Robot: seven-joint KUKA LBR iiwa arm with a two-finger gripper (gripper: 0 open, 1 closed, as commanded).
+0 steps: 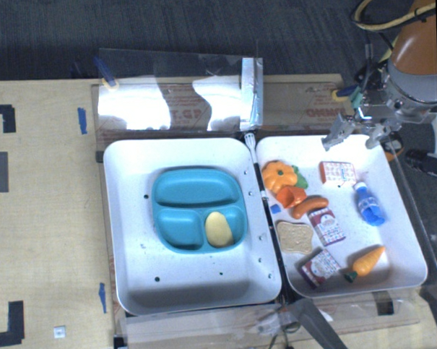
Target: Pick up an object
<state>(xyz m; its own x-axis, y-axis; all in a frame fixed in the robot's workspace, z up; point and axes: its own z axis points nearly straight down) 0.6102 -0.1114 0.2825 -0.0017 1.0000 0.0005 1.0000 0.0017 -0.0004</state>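
Objects for picking lie scattered in the right bin (414, 263), which serves here as the landmark. Inside it, along its left wall, sit an orange pumpkin (279, 176), a sausage (309, 206) and a slice of bread (294, 236). Near its middle are a red-and-white packet (338, 173) and a small card box (327, 226). A blue bottle (369, 204) lies toward its right wall, and a carrot (367, 260) and another packet (319, 267) lie by its near edge. The gripper (361, 136) hangs over the bin's far right corner with its fingers spread apart and nothing between them. Left of this bin, touching it on the tabletop (40, 236), the other bin (129, 282) holds a blue divided tray (194, 189) with a yellow lemon (219, 229) in one compartment
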